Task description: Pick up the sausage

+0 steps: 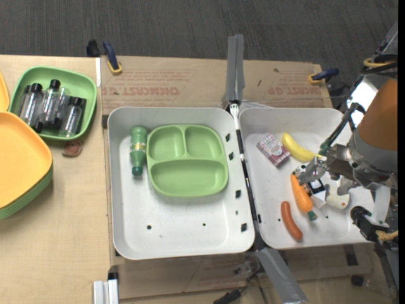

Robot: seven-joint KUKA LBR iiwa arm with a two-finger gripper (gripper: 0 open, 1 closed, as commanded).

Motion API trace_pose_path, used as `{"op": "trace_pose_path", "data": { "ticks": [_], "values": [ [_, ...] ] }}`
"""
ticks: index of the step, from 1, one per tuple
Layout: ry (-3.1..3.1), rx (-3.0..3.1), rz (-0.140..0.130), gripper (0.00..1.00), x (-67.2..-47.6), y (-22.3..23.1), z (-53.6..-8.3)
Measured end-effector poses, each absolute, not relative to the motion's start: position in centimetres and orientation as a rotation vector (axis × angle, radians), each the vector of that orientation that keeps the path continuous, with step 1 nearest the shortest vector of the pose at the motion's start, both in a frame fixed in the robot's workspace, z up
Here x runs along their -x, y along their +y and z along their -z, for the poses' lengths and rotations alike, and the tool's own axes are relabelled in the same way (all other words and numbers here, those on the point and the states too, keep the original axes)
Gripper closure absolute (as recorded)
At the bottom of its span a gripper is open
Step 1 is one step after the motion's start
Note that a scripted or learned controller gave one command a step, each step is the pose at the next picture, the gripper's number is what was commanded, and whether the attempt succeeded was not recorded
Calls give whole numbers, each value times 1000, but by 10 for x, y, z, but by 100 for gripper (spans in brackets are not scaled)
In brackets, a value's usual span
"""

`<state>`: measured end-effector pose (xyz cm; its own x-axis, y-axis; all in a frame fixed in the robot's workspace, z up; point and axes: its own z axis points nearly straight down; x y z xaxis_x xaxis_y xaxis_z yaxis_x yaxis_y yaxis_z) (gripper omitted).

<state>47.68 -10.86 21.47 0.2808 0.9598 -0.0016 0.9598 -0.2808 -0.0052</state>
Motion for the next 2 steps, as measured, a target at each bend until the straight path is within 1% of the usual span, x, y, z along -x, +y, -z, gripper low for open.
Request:
{"op": "trace_pose_path", "data": {
  "ticks": [1, 2],
  "values": [
    [-2060, 2367, -6, 0, -477, -101, -173],
    [-2026, 2396, -5, 0, -476, -121, -90]
  ]
}}
